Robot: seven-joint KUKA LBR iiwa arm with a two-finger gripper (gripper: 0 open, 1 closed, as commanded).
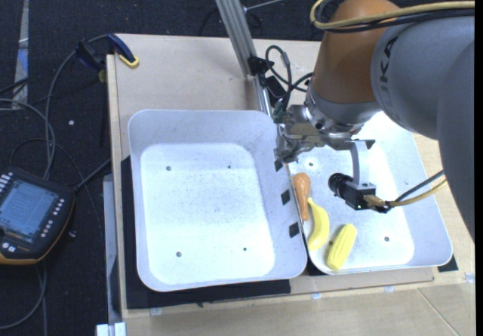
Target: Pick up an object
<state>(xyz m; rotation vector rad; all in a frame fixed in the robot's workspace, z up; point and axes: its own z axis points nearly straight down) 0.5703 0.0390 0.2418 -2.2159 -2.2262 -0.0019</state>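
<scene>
While nothing is lifted yet, seen from above at a slant: a pale wooden desk (189, 63) carrying two shallow white bins side by side.

Farthest left, off the desk on dark floor, a handheld control pendant (26, 214) with a lit screen, cables trailing from it.

Next, the left bin (139, 127), bare white floor showing, lightly speckled.

Along the seam between the bins, a slanted metal rail (230, 2) running down from the top of the view toward the centre.

Then the right bin (423, 251), holding three small toy foods grouped near its left wall. First, an orange carrot-like piece (302, 191), long axis running roughly up and down the view, rounded end toward the top. Touching its lower end, a yellow banana (318, 225), curved, long axis also mostly up and down, tips pointing up-left and down. Just beside that on the right, a yellow corn cob (341, 245), tilted, upper end leaning right, lower end toward the bin's near edge.

Above the carrot piece, the tool (290, 149), hanging low from the grey arm (423, 63) and its orange band (351, 47). Cannot tell how far open; nothing visibly held.

Judged as the approach step: poised over the carrot piece's upper end. Next move likely calls for descending straight down, closing across the short width, crosswise to that long axis, and keeping clear of the bin wall and the touching banana.
</scene>
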